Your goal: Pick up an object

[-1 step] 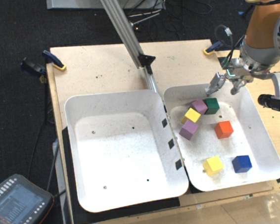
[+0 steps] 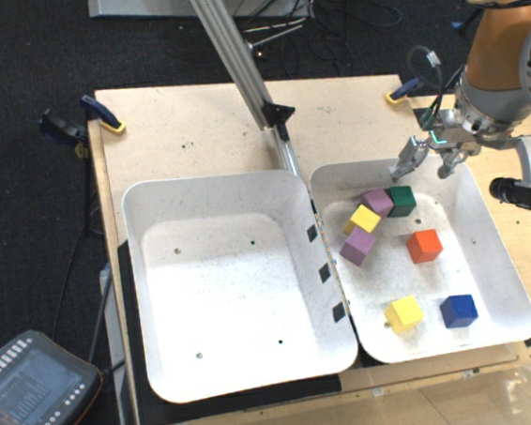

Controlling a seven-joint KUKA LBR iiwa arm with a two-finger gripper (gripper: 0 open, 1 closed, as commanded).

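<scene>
camera view:
pincer: two-finger gripper point(image 2: 427, 157) on the grey arm with the orange band, hanging over the far right corner of the right-hand shallow white bin point(image 2: 496, 249). fingers spread apart, nothing between them.
candidates: right bin holds a small green cube point(image 2: 402, 200), two purple blocks (far purple block point(image 2: 378, 202), near purple block point(image 2: 358, 244)), a yellow cube in the cluster point(image 2: 365, 218), an orange-red cube point(image 2: 425, 246), a second yellow cube near the front point(image 2: 405, 313), a dark blue cube point(image 2: 459, 311).
closest target: green cube, just below-left of the gripper in this view, near but apart from the fingertips. it touches the far purple block on its left.
cluster: green, both purples and the yellow one sit packed together, so finger clearance there looks tight.
loose ones: orange-red, front yellow and blue each stand clear of neighbours, well apart from the gripper.
handling (judgement): look like small rigid painted blocks. light, stiff, not fragile. flat faces may be a bit slick.
grasp point (judgement): opposite flat faces, fingers square to the block, centred. for the green cube, use the faces not butted against the purple one.
left bin point(image 2: 161, 293): plain white, far from the gripper.
</scene>
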